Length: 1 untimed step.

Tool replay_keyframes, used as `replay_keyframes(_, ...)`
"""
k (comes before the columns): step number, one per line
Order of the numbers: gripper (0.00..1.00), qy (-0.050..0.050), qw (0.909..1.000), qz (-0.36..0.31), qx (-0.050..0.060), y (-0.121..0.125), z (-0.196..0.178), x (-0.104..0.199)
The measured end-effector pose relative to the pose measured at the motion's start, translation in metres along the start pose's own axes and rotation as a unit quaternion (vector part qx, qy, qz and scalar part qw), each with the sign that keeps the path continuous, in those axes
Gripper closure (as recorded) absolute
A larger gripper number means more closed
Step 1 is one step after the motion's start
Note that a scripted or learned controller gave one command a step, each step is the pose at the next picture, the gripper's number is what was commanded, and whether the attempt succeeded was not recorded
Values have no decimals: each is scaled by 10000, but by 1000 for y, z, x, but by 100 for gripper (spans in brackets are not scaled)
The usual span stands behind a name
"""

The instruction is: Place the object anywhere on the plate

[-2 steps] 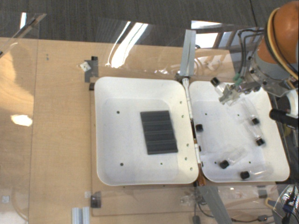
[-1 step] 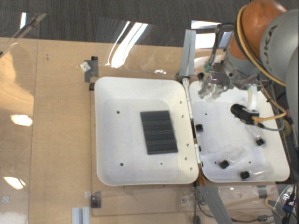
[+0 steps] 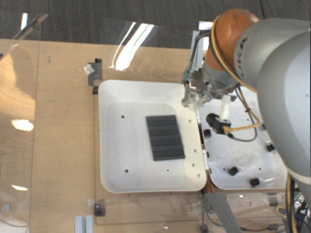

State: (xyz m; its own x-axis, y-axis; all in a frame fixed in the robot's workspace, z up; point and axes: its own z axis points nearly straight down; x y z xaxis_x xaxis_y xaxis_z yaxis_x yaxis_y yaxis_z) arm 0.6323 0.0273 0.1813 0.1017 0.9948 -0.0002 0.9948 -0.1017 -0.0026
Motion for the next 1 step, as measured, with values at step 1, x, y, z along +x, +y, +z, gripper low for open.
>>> replay_keyframes(1, 100, 4, 10000, -88, -21, -32, -81, 96)
